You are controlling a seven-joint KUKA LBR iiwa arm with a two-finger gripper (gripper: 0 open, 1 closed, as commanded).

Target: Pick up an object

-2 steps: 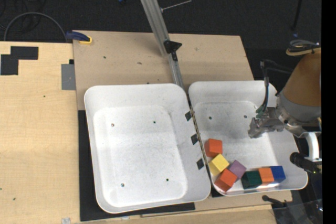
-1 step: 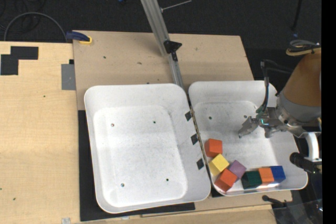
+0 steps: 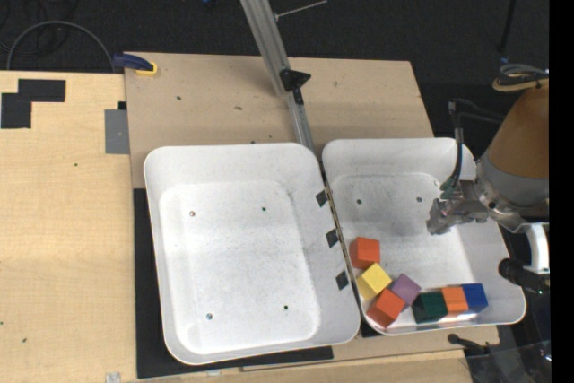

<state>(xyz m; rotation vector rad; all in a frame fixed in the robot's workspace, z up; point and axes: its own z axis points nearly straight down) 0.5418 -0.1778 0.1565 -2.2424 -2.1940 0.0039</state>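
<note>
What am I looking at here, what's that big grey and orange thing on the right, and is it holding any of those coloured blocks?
This is one picture from a camera fixed above a workbench, looking down at a slant. The grey and orange shape is a robot arm reaching in from the right. Its claw hangs over the right-hand white bin; I see no block in it. Whether it is open or shut is too small to tell. The blocks sit clustered at that bin's near edge: an orange block, a yellow block, a purple block, another orange-red block, a green block, then an orange block and a blue block. The left-hand white bin lies beside it.
</note>
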